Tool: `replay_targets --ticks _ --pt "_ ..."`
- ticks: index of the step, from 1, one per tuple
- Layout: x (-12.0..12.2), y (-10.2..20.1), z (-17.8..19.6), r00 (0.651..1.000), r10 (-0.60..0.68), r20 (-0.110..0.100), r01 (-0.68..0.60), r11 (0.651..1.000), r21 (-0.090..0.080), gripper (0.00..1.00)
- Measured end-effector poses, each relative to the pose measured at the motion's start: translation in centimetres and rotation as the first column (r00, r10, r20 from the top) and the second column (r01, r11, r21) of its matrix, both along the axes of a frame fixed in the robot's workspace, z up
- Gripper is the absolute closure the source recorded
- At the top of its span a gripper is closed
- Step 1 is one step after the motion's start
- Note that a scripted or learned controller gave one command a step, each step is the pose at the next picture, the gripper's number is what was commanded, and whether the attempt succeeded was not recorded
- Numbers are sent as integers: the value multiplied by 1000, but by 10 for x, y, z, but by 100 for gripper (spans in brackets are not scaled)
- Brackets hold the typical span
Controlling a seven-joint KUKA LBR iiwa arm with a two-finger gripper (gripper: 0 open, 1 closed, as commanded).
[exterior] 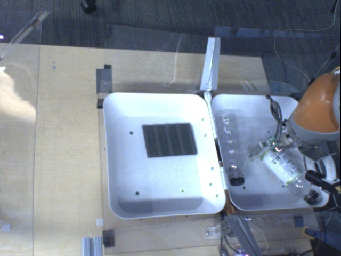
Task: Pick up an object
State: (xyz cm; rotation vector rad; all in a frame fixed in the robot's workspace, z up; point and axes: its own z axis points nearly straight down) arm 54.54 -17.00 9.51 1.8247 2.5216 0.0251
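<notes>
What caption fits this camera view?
Robot arm reaches over the right bin holding clear bottles; dark ridged pad in left bin.

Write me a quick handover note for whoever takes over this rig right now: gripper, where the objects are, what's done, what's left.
Gripper: low over the right bin, at the upper end of a clear plastic bottle; finger state cannot be told.
Objects: that clear plastic bottle lies slanted in the right bin, dark cap toward the bin's near right corner. A second clear bottle lies along the bin's left wall, dark cap at its near end. The left bin holds a dark ribbed rectangular pad.
Done: arm is at the bottle.
Left: nothing is seen lifted; grasp and raise an object.
</notes>
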Motion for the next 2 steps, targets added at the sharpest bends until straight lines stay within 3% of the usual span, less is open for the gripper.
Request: replay_targets --ticks 1,2 --pt "4 2 13 1000 3 11 -3 1000 0 100" --pt "50 58 91 1000 20 -23 -20 1000 3 100"
